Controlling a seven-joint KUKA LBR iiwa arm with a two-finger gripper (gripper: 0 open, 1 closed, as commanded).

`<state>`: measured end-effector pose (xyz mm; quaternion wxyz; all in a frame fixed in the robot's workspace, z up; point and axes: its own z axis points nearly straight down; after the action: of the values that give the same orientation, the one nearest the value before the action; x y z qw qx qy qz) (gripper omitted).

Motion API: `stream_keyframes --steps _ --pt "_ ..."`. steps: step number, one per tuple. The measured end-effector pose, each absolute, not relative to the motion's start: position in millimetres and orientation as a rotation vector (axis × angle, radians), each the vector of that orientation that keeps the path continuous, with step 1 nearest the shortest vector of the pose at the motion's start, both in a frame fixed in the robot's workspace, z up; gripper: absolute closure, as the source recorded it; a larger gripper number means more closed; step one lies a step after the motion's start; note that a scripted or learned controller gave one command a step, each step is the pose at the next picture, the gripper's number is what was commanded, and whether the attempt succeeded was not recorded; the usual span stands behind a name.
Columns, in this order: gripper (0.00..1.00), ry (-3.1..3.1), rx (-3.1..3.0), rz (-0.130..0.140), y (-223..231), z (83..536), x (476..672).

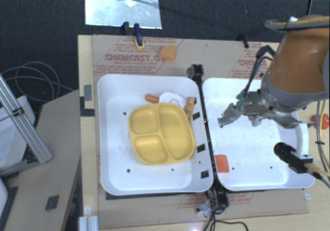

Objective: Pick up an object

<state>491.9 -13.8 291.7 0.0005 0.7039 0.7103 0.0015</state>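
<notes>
Spanning the tabletop (103, 60), two white bins sit side by side. The left bin (116, 173) holds a yellow divided plate (161, 134), a white item (172, 99), a small orange sausage-shaped piece (152, 98) and a tan piece (190, 105). In the right bin (258, 178), an orange block (221, 163) lies at the near left corner. The pincer (226, 118) hovers above that bin, up and slightly right of the block, apart from it. Its degree of opening cannot be determined; nothing is visibly gripped.

Grey arm (289, 102) with a broad orange band (301, 62).
</notes>
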Motion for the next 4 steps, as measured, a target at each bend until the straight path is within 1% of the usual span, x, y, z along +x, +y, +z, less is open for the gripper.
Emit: stream_keyframes --steps 1,2,4 --pt "0.0 2.206 2.212 0.019 -76 473 487.0" --pt "0.0 2.21 2.219 0.005 -153 519 486.4" --pt "0.0 2.222 2.215 0.003 -149 517 486.6"
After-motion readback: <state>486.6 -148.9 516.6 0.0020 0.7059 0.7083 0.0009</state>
